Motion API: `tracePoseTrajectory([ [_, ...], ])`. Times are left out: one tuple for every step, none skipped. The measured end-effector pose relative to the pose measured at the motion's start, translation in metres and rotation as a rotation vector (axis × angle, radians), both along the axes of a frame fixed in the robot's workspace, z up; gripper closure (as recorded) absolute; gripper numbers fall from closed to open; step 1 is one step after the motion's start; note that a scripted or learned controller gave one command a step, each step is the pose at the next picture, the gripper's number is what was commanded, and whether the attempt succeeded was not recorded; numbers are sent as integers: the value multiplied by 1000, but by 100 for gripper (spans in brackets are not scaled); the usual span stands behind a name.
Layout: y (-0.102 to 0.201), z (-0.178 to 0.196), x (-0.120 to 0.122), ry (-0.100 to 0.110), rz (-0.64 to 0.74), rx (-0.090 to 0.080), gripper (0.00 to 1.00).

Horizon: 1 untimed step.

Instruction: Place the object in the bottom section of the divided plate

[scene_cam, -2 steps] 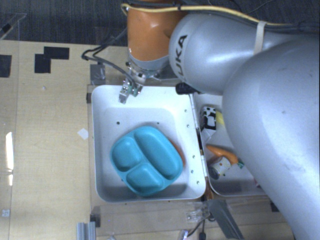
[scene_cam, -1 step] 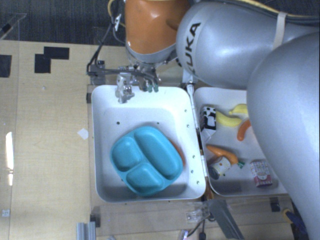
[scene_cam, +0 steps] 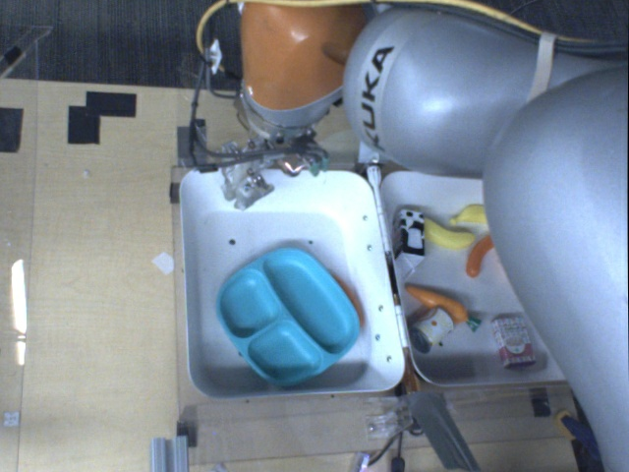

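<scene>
A blue divided plate [scene_cam: 287, 313] lies in the left white bin [scene_cam: 211, 362], its three sections bare. My gripper [scene_cam: 257, 178] hangs over the far edge of that bin, above and behind the plate, under the orange wrist band. In the right bin [scene_cam: 432, 367] lie a yellow banana [scene_cam: 454, 232], an orange carrot [scene_cam: 438, 302], a black-and-white toy [scene_cam: 410, 232], an orange sausage-like piece [scene_cam: 479, 256] and a small red-and-white can [scene_cam: 512, 340].
The big grey arm covers the right side of the right bin. A brown edge of something [scene_cam: 351, 298] peeks out from under the plate's right rim. The bench to the left is bare wood with black marks [scene_cam: 98, 114].
</scene>
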<state>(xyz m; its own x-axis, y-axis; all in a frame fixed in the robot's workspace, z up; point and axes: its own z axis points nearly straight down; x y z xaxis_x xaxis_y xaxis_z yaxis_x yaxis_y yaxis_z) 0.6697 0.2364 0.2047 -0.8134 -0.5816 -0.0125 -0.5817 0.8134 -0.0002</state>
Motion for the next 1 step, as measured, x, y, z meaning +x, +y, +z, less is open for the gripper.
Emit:
tracePoseTrajectory([
  [0,-38,-8,-2,531,-5,100],
])
